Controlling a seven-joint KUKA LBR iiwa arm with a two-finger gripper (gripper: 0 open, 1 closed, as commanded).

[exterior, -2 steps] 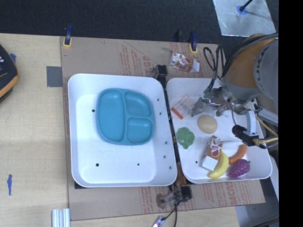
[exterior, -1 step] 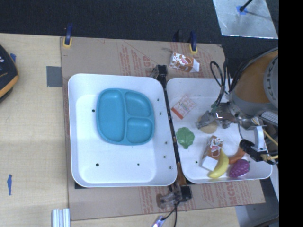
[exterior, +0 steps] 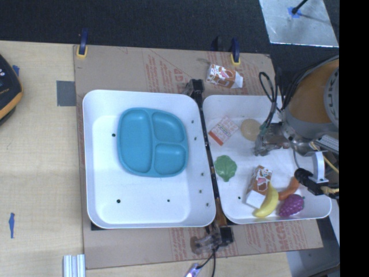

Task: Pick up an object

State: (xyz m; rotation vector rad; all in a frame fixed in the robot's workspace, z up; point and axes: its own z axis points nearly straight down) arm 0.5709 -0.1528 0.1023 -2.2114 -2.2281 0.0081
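Camera view, gripper (exterior: pixel 263 147) beside beige disc (exterior: pixel 250 129)

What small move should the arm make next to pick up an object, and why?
Probably lower the hand a little and close it on the round beige object. The hand sits low in the right white bin, just beside that object, while the yellow banana and purple grapes lie farther away.

blue tray (exterior: pixel 153 141), yellow banana (exterior: pixel 267 203), purple grapes (exterior: pixel 292 205)
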